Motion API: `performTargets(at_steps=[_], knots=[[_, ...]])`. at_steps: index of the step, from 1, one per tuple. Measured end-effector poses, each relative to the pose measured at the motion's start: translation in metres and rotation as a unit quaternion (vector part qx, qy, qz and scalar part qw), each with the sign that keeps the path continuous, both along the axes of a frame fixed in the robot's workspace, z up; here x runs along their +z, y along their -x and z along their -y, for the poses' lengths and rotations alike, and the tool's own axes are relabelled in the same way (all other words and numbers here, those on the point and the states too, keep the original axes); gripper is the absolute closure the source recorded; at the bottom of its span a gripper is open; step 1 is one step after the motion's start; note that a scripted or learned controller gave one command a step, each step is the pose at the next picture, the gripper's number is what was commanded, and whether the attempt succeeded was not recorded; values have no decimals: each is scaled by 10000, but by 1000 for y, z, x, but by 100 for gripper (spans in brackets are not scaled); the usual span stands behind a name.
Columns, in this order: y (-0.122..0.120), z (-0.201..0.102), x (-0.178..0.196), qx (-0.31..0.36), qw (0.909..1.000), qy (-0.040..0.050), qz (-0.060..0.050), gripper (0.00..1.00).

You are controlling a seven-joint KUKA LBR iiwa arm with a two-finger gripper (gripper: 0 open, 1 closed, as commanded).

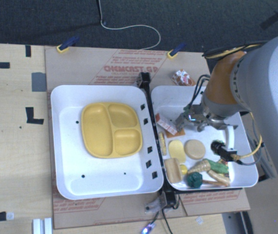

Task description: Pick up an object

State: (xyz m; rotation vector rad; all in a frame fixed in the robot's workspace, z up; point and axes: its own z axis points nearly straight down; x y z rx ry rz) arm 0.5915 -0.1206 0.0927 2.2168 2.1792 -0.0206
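Reaching in from the right, the grey arm with its orange band hangs over the right bin. Its jaws sit low near the middle of that bin, but I cannot tell if they are spread or pressed together, and I cannot see anything pinched in them. Just to the left of the jaws lies a small red and white packet, close to the wall between the bins. Below it are a pale yellow piece and a round tan disc side by side. Nearer the front edge lie a tan block, a dark green ball, a green piece and a wooden stick shape, all crowded together. The left bin holds a yellow plate with three parts. A small crumpled wrapper lies on the brown cardboard behind the right bin. The cardboard lies on the table, with a thin white cable behind it.
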Motion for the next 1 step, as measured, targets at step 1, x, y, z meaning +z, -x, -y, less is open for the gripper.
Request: performTargets(at_steps=[1], knots=[[53, 27, -5, 66, 9999, -151, -29, 0]])
